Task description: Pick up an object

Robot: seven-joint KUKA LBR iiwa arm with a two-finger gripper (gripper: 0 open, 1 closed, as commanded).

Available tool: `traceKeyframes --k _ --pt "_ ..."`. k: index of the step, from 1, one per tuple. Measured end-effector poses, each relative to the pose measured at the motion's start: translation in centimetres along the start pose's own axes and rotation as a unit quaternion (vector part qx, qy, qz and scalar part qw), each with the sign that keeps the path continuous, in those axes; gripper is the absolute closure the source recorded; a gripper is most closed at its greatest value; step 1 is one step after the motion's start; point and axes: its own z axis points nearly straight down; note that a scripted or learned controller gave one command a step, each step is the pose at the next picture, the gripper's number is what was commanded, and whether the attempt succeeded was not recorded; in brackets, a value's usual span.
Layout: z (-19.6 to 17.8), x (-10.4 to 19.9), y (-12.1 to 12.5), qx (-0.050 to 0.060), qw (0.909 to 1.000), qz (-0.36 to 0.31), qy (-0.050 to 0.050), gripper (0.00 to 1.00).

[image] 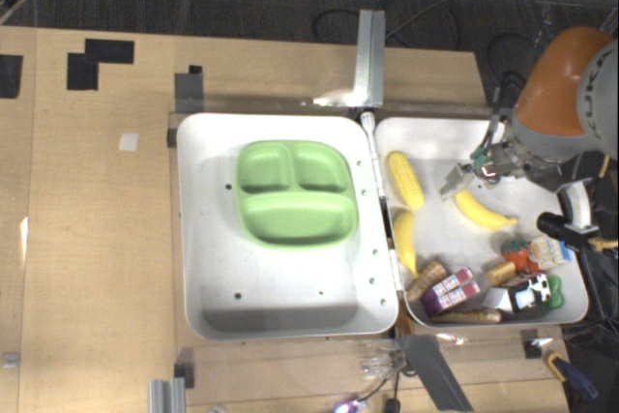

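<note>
Wooden bench [97, 237], two bins. Claw [471, 171] hangs at banana's [483, 211] 11 o'clock, apparently spread, holding nothing. Banana: light, smooth, curved; grip across mid-body.

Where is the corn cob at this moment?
The corn cob lies in the right bin, near its left wall beside the divider. A banana lies just below it, and the end effector hangs to its right.

Grey arm [580, 102] reaching from right, fingers [462, 175] spread, empty
</note>
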Motion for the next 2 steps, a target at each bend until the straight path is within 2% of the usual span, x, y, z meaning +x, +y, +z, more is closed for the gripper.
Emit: traceKeyframes --k 1,2 --pt "2.1 2.7 0.6 0.001 0.9998 -0.017 0.000 0.00" --pt "1.1 2.6 0.8 -0.002 0.9998 -0.017 0.000 1.00"
